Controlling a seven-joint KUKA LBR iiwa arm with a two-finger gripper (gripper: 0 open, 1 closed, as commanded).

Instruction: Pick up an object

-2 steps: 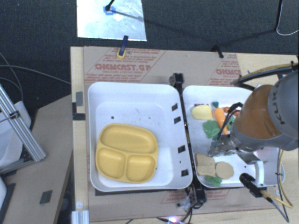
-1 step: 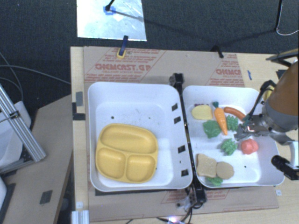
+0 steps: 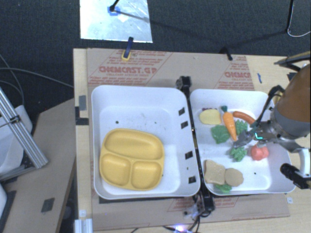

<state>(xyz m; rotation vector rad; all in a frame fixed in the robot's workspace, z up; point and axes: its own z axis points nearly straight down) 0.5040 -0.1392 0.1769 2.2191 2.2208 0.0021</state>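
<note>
Two white bins sit side by side on my bench. From the left: one yellow divided tray lies in the left bin. I count roughly nine toy foods in the right bin, among them a carrot, a sausage, broccoli and a tomato; bread partly covers a green piece. My gripper hangs just beside the carrot; I cannot tell its opening.
</note>
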